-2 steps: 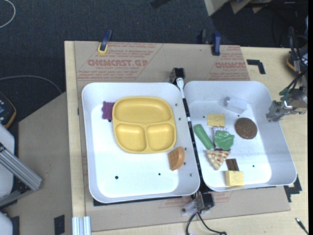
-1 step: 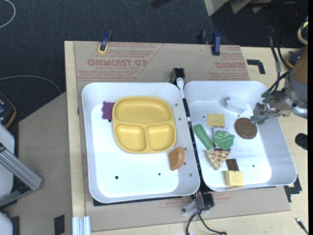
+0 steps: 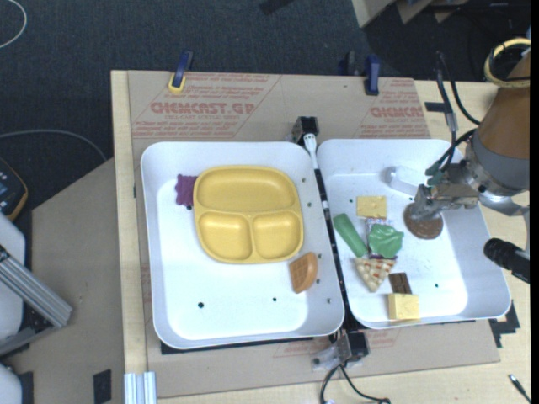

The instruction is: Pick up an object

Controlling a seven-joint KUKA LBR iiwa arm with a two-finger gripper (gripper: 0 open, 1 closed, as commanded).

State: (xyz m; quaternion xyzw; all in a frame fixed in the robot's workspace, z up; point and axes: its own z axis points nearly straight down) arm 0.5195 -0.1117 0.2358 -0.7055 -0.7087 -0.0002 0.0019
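The arm reached in from the right, and its jaws (image 3: 434, 199) hung over the right bin (image 3: 472, 297). I could not tell if the jaws were wide or narrow. A round brown thing (image 3: 424, 224) sat right under them, touching or nearly so.

Near it lay a yellow cracker square (image 3: 371, 206), a green leafy piece (image 3: 386, 240), a long green pod (image 3: 349, 235), a pizza slice (image 3: 373, 270), a brown block (image 3: 399, 282) and a yellow block (image 3: 404, 307).

The left bin (image 3: 219, 318) held a yellow tray (image 3: 248, 212), a purple thing (image 3: 184, 189) and a bread roll (image 3: 305, 271).
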